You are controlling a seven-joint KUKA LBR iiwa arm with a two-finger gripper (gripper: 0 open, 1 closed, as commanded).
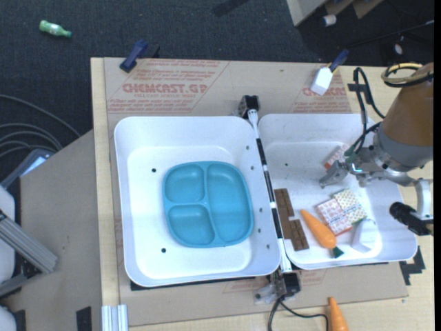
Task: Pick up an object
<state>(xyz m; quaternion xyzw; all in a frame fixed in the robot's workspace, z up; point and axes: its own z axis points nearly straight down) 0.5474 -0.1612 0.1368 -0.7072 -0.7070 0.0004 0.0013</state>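
Observation:
The right bin (303,126) holds a toy carrot (318,231) with a green tip, a brown ridged bar (291,219) along its left wall, a red-and-white checkered packet (340,209) and a pale translucent piece (363,234). A small reddish-white item (335,156) lies near the bin's middle. My gripper (333,176) hangs low over the bin's centre, just below that reddish item and up-left of the packet. I see nothing clearly held in it.
The left bin (131,185) carries a blue divided plate (207,204). A white block with a blue handle (322,81) and a blue clamp (134,55) lie on the cardboard behind the bins. An orange object (334,316) lies in front of the right bin.

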